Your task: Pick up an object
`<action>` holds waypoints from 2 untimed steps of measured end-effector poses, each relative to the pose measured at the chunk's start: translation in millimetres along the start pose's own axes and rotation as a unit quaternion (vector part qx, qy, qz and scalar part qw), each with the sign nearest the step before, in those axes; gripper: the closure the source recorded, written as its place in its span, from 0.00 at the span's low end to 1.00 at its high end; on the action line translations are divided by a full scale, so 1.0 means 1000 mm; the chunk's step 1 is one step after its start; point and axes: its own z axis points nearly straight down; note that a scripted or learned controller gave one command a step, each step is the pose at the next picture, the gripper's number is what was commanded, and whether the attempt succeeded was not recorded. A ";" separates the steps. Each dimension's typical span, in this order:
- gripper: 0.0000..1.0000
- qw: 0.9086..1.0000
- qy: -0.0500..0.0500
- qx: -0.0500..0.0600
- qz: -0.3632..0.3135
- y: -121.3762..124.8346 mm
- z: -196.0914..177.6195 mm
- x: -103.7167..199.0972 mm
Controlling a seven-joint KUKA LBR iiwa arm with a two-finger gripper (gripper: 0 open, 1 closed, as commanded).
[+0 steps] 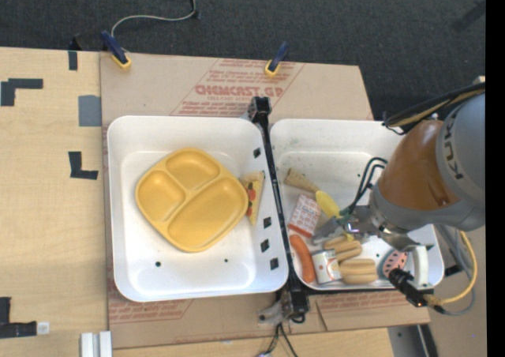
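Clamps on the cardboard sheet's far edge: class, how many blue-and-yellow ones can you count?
2. One clamp grips the far left corner of the cardboard sheet; the other clamp sits further right on the same edge, above the gap between the bins. None seems hidden.

Yellow plate (192, 199) in left bin (126, 189)

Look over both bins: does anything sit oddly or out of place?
A small food piece in the left bin stands wedged between the yellow divided plate and the divider wall, apart from the other toy foods.
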 end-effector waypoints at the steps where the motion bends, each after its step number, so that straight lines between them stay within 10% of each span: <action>1: 1.00 1.000 -0.001 -0.002 0.001 0.001 -0.010 -0.001; 2: 1.00 1.000 0.000 -0.001 0.001 0.001 -0.019 0.000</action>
